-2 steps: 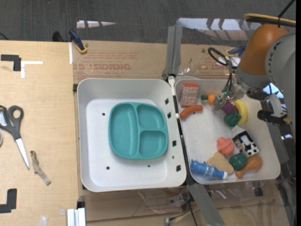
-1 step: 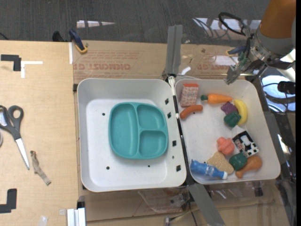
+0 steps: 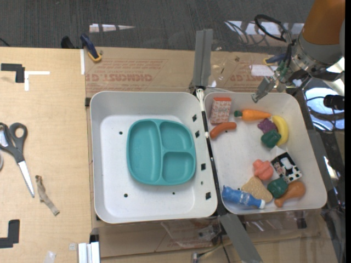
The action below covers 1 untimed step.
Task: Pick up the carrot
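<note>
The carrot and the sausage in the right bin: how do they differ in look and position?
The carrot is orange with a green tip at its left end; the sausage is plain red-orange, without a tip. The carrot lies almost level near the bin's far side, while the sausage lies tilted, nearer the camera and closer to the wall between the bins. The carrot looks thicker than the sausage. Both are long toy foods lying flat and apart.

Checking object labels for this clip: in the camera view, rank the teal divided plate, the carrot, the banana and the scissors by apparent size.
1. Teal divided plate, clearly largest.
2. Scissors.
3. Carrot and banana look alike in size; I would not rank them.
</note>
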Each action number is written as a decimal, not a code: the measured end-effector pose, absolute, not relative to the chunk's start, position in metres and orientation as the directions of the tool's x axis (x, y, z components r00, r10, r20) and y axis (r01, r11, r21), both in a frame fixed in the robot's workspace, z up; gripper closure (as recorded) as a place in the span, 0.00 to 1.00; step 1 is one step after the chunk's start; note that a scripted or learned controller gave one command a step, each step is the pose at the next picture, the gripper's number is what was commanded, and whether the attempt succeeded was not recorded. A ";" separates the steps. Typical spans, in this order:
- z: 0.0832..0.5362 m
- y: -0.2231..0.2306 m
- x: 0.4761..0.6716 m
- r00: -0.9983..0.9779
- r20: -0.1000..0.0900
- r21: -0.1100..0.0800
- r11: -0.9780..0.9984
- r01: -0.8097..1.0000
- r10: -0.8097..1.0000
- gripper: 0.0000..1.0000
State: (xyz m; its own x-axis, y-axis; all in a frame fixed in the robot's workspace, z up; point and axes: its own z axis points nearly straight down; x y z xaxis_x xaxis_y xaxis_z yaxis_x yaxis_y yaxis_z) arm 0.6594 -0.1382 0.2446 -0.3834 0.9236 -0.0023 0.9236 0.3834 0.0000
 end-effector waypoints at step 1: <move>0.133 -0.156 0.659 -0.256 -0.002 -0.001 0.256 0.967 0.967 0.00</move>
